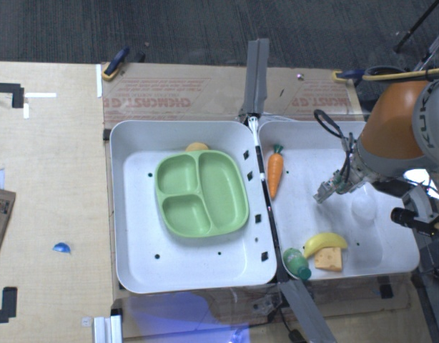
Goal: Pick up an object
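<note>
The gripper (327, 190) is seen low over the right bin (305, 148); whether it is released or clenched cannot be told. A carrot (274, 174) lies at that bin's left wall (a banana (324, 242) nearer). Mirrored cardboard (162, 95) lettering stays unreadable.

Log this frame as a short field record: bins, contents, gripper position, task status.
left bin: green divided plate, a yellow item peeking out behind it
right bin: carrot, banana, orange wedge, green bottle
gripper: low over right bin's middle, apart from all items
task status: nothing seen between the fingers; no object lifted
</note>
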`<move>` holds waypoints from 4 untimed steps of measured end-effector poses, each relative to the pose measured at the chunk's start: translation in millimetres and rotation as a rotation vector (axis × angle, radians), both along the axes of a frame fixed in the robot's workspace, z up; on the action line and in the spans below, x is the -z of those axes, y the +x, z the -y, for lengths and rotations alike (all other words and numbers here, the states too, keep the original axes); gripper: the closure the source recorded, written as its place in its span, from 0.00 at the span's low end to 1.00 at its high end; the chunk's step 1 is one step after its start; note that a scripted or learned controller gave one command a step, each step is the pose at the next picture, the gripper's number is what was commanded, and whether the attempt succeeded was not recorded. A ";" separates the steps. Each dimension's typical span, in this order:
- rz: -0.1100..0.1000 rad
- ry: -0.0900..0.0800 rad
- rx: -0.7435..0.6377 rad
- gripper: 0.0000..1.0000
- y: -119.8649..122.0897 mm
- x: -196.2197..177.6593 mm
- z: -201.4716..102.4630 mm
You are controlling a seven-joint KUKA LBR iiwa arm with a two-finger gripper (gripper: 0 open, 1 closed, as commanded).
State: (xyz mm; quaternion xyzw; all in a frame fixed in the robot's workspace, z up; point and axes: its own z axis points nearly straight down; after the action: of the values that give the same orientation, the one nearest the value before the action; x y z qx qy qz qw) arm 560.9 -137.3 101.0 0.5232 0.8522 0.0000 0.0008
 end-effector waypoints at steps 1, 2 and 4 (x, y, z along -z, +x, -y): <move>0.001 0.000 -0.005 1.00 81.2 -91.4 -97.0; -0.005 0.000 0.293 1.00 -20.1 -89.9 -125.7; -0.003 0.000 0.248 0.00 -60.6 -90.1 -54.1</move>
State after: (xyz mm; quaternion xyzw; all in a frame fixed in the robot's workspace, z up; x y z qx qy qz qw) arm 500.3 -83.2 191.0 0.6245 0.7811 -0.0008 -0.0006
